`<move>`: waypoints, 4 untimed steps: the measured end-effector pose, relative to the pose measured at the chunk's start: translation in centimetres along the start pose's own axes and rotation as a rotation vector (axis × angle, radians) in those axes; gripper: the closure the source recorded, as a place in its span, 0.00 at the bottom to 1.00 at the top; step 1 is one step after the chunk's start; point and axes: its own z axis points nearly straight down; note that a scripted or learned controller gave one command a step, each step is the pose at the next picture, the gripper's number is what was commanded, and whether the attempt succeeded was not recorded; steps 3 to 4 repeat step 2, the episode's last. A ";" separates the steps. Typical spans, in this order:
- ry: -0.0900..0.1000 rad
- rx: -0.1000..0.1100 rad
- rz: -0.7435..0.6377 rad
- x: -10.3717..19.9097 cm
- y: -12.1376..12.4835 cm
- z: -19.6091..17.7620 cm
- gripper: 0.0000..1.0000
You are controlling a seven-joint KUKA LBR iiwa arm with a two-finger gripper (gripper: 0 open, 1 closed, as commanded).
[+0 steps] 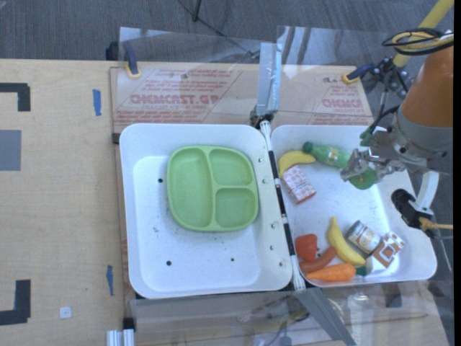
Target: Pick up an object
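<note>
The gripper (pixel 362 166) is being hung over the right bin's (pixel 425 269) top edge, above a green bottle (pixel 325 154) (finger state cannot be told).

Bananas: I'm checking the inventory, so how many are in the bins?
2. One banana lies at the right bin's far left, by the bottle; another banana lies near its front, beside the can.

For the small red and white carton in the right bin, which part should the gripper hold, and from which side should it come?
Probably from straight above, closing across the short width of the red and white carton. It lies flat and slanted on the floor of the right bin, with bare floor along its long sides. The banana lies close to its upper end, so gripping end to end looks riskier.
</note>
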 end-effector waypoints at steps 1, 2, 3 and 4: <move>0.001 0.002 -0.179 1.4 0.5 10.1 1.00; 0.000 -0.001 -0.162 7.4 3.1 1.5 1.00; 0.000 -0.001 -0.162 7.4 3.1 1.5 1.00; 0.000 -0.001 -0.162 7.4 3.1 1.5 1.00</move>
